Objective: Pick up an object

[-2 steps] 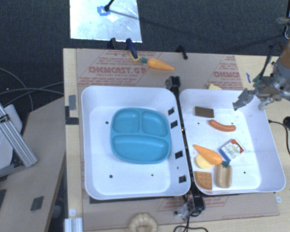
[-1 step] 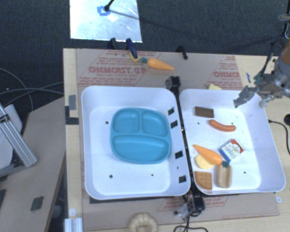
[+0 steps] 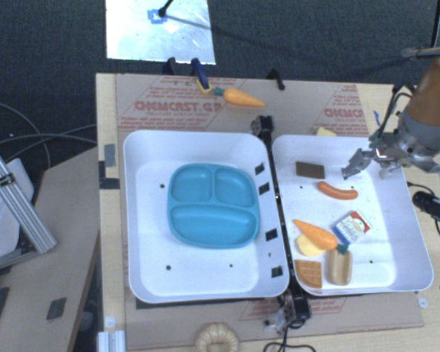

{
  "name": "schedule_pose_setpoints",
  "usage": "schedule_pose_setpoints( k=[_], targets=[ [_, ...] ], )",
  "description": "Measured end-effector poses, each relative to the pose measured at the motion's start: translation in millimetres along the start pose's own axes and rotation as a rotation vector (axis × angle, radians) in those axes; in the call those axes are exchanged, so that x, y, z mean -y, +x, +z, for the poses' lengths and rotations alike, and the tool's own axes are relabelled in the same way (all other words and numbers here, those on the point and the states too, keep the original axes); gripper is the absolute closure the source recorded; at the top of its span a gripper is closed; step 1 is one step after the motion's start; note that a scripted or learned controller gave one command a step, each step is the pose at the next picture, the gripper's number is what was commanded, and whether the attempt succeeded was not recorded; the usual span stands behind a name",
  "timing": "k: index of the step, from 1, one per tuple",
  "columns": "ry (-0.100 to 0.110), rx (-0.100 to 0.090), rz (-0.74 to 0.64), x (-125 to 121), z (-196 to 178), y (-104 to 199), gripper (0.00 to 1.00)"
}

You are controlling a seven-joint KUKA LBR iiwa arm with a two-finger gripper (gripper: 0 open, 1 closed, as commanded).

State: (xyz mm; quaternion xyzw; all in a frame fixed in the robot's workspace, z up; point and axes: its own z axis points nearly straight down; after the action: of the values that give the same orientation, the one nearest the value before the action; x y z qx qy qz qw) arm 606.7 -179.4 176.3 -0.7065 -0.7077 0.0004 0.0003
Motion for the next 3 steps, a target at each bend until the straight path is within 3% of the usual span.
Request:
schedule_pose_setpoints(
  k=[1,2,3],
  targets=[
    [0.001,-0.001,-0.003,-4,61,6,0.00],
    [-0.002,0.001,-0.002,-5,92,6,0.00],
    [-0.005,0.001,-0.003,-6,81,6,1.00]
  ],
)
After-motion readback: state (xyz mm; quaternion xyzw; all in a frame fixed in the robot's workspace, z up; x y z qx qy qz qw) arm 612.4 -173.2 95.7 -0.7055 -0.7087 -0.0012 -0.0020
